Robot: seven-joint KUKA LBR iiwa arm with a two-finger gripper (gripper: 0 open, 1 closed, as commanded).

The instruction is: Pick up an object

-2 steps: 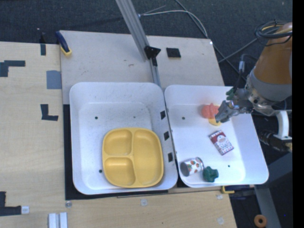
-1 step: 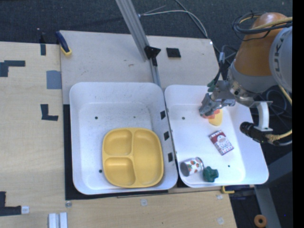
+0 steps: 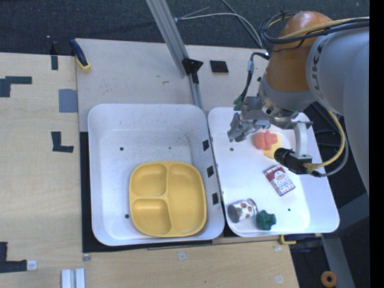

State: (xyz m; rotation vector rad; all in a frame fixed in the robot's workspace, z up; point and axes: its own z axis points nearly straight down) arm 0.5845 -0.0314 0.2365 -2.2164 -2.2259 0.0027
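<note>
The right bin (image 3: 240, 167) holds a pink-orange soft object (image 3: 265, 140), a small red and white packet (image 3: 279, 180), a white printed cup lying on its side (image 3: 242, 210) and a green lump (image 3: 266, 220). My gripper (image 3: 239, 131) hangs over the bin's back left part, just left of the pink-orange object. Nothing shows between its fingers. Whether the fingers are apart or together is unclear from this angle.
The left bin (image 3: 114, 143) carries a yellow divided plate (image 3: 167, 198) toward its front. A metal pole (image 3: 171, 35) slants across the bench behind the bins. The arm's grey body and orange band (image 3: 297, 47) loom over the right bin's back edge.
</note>
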